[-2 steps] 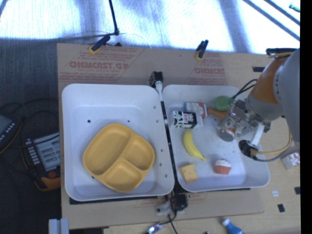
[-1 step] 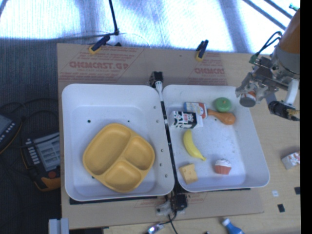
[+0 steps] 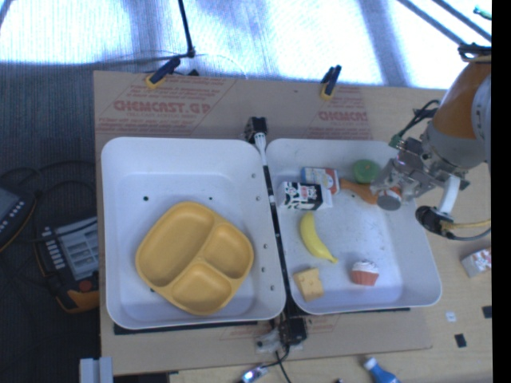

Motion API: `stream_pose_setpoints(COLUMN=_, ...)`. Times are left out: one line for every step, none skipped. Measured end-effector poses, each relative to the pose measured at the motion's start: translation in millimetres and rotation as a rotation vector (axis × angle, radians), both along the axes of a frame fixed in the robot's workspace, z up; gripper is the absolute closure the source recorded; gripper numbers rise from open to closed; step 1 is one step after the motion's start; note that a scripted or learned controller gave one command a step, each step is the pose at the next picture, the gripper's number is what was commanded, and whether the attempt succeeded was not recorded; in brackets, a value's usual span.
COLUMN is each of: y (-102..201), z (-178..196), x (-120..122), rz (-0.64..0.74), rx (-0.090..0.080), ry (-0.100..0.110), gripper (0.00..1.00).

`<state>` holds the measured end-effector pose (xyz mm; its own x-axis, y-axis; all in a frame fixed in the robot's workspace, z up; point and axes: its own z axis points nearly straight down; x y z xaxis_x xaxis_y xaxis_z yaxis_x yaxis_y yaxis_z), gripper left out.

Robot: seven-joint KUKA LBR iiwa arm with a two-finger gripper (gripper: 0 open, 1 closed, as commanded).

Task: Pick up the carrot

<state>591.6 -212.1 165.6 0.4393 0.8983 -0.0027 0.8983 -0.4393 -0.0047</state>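
- Two white bins side by side on the bench: left bin [image 3: 120, 214], right bin [image 3: 415, 286].
- In the left bin, a yellow divided plate [image 3: 194, 255], lying flat.
- In the right bin, the carrot [image 3: 361, 190] near the far right part, just below a green round thing [image 3: 366, 170] and right of a small milk carton [image 3: 304, 195].
- Also a second small carton [image 3: 322, 179] behind the milk carton, a banana [image 3: 316, 239] at the middle, a cheese cube [image 3: 309, 282] and a cupcake [image 3: 365, 273] near the front wall.
- Gripper [image 3: 389, 194] low over the right bin, at the carrot's right end, perhaps touching it.
- Impossible to tell whether parted or closed; the view is too blurred there.
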Motion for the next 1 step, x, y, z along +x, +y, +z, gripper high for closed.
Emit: stream_pose_setpoints(y=55.2, z=-70.7, x=-10.2, rz=-0.155, rx=-0.001, ry=-0.004, gripper=1.00)
